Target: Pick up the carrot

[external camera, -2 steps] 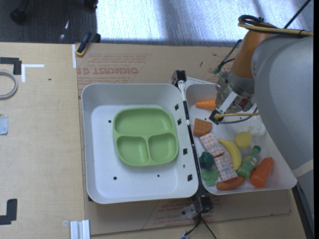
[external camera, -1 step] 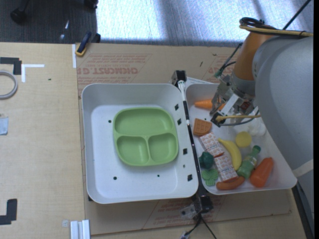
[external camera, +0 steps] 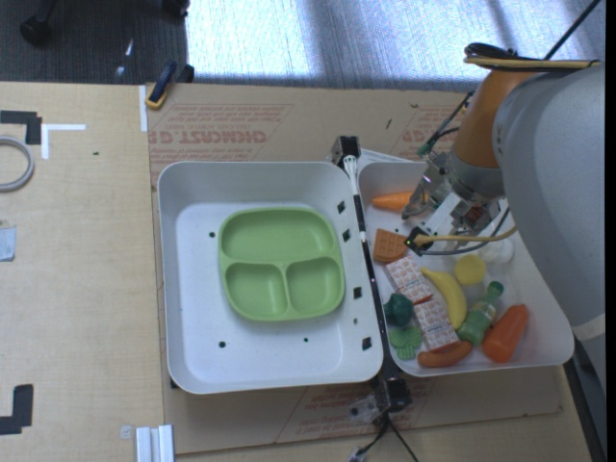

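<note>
Grey arm (external camera: 563, 162) above tapered orange carrot (external camera: 393, 201)

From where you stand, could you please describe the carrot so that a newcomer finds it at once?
Look in the right bin, at its far left corner. The carrot lies there beside the gripper: small, orange and tapered, apart from the pile.
</note>
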`<state>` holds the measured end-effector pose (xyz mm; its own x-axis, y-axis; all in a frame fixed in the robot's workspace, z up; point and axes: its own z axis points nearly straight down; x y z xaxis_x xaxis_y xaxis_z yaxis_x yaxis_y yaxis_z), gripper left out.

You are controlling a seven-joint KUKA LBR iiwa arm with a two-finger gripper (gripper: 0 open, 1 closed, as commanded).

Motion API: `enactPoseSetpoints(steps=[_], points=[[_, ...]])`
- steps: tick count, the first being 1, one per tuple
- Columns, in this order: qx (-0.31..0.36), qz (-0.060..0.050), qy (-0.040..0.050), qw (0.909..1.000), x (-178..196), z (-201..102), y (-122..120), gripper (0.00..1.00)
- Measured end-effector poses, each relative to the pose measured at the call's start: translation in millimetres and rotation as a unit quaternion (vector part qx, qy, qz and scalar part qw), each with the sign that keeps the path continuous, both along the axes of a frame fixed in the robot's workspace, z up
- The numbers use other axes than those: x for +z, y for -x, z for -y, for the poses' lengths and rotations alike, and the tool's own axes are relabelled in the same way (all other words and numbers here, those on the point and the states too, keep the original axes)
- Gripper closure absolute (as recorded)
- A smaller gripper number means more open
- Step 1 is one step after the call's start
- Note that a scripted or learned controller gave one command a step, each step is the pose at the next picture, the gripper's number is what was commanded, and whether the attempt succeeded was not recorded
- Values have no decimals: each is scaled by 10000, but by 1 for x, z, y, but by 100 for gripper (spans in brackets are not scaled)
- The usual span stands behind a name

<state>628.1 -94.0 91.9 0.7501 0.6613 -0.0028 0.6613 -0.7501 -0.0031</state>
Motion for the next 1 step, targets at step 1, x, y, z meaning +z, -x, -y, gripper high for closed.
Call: enactPoseSetpoints(steps=[1], points=[[-76, 15, 3, 10000, 100, -66, -6, 0]])
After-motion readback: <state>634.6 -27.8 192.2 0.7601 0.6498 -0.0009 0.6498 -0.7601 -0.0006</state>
